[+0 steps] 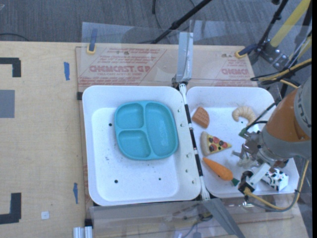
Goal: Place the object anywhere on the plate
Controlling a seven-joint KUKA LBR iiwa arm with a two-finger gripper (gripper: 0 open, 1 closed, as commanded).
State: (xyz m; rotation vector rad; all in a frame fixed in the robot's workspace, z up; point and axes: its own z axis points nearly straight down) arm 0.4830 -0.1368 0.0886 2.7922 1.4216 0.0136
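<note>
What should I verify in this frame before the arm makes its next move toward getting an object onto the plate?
1. Plate lies flat in the left bin, nothing over it: ok.
2. Pickable things in the right bin, namely bread piece, croissant, pizza slice and carrot, lie apart from each other: ok.
3. Gripper is over the right bin, close to the pizza slice and carrot: ok.
4. Object held by the gripper: cannot tell.
5. Object resting on the plate: not ok, none there yet.
</note>
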